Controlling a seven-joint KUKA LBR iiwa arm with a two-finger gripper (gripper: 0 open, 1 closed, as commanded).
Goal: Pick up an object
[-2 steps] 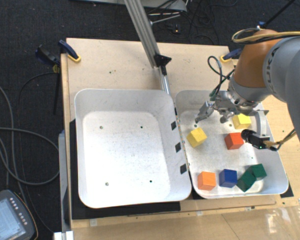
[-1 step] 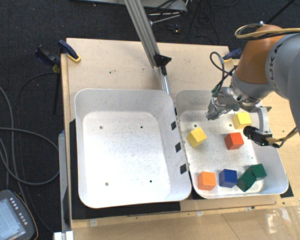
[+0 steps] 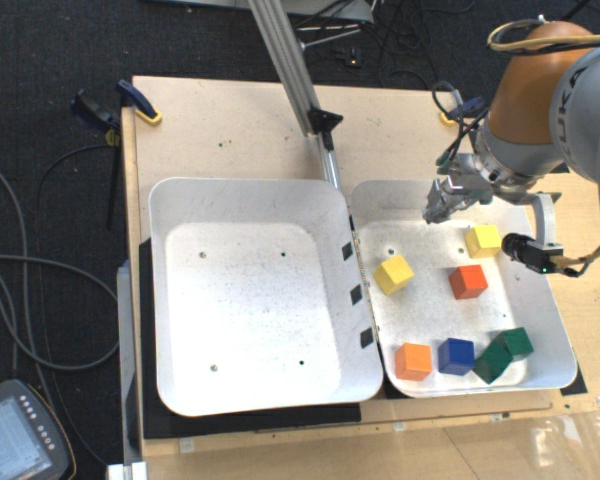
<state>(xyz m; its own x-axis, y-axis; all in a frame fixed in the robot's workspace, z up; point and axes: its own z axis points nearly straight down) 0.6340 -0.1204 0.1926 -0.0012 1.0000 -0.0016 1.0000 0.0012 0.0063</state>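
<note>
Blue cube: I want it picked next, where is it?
The blue cube sits near the right bin's front edge, between the orange cube and green blocks.

The grey arm (image 3: 540, 88) reaches in from the right, wrist bent down, its jaws apparently empty.

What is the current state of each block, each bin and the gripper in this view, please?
gripper: above the right bin's far edge, holding nothing visible.
yellow block: resting in the right bin, by the arm.
second yellow block: resting, tilted.
red block: resting.
orange block: resting.
blue block: resting beside the orange block.
green blocks: two, touching.
right bin: holds all blocks.
left bin: flat on bench.
</note>
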